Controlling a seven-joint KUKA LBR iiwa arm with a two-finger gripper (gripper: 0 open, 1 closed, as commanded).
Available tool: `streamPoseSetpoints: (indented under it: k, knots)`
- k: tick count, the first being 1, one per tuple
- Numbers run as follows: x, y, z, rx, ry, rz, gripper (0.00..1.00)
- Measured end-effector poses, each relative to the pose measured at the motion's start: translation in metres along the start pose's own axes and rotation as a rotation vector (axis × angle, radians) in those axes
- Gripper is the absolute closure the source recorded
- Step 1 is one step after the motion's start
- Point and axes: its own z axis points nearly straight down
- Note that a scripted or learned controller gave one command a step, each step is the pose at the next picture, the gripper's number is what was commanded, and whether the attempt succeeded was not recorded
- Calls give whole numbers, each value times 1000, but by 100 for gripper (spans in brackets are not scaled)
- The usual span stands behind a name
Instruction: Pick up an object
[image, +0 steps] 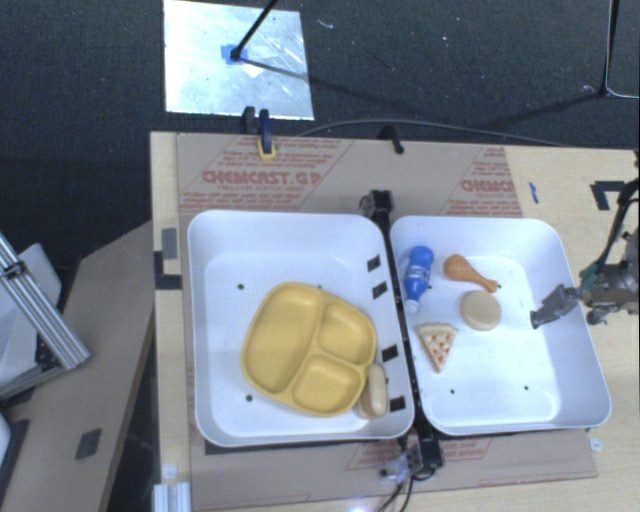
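Note:
The right bin (500, 400) holds a blue bottle (415, 272) lying against its left wall, a brown drumstick (468, 270), a round beige bun (481, 310) and a pizza slice (436, 345). My gripper (556, 304) hovers at the right bin's right edge, a short way right of the bun and apart from it, with nothing seen in its grasp. In the left bin (230, 270) lies a yellow divided plate (310, 347), and a pale bread roll (374, 390) rests against the plate's right corner.
The two bins meet at a black-clipped divider (395, 320). They stand on a cardboard sheet (300, 175) over the wooden bench. A shiny metal plate (238, 60) lies on the dark floor beyond. An aluminium frame (30, 310) stands at far left.

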Motion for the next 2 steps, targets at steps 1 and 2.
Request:
streamPoseSetpoints:
  k: [1, 2]
  knots:
    - [0, 2, -5, -10, -2, -4, 0]
    - [-5, 8, 54, -6, -1, -2, 0]
